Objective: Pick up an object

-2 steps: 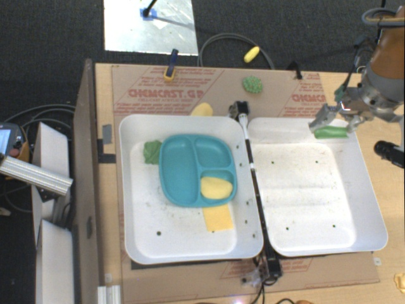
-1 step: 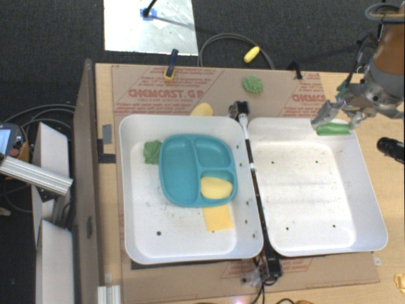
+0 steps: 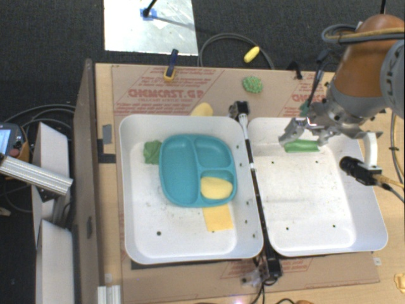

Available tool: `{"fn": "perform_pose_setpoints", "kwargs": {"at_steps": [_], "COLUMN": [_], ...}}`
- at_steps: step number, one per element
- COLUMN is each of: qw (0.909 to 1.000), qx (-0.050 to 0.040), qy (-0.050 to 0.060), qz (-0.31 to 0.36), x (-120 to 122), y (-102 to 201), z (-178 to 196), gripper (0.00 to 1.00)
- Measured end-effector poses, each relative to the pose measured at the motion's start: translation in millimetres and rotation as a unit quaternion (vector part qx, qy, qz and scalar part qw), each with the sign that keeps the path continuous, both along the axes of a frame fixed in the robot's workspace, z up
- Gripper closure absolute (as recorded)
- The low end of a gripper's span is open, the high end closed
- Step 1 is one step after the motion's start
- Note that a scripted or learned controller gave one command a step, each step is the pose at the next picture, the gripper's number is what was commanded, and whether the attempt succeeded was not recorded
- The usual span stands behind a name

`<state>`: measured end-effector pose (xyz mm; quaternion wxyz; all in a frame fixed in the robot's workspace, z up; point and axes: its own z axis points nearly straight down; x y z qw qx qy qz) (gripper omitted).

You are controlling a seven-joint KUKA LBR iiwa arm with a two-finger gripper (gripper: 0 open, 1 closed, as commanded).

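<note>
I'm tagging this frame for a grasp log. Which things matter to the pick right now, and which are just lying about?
In play:
claw
green stick beneath it, in the right bin

Lying about:
teal tray in the left bin
yellow lump in the tray
yellow slab
green leaf
round green piece behind the bins

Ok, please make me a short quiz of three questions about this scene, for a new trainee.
1. True or false: the green stick lies in the right bin.
2. Which thing lies in a compartment of the teal tray? A) a yellow oval piece B) a red ball C) a blue cup
3. Fill in: the flat yellow square lies partly under the tray's ___ edge.

Key
1. True. It lies near the far wall, right by the hand.
2. A, the yellow oval piece.
3. Near (the edge toward the bottom of the camera view).
</note>
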<state>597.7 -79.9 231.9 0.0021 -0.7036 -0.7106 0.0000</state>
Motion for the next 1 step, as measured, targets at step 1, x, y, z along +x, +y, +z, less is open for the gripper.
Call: {"fn": "perform_pose_setpoints", "kwargs": {"at_steps": [1], "qw": [1.0], "qx": [0.0006], "qy": [-0.001], "qz": [0.001], "x": [-13.2], "y": [79.4], "z": [-15.8], "gripper": [1.0]}}
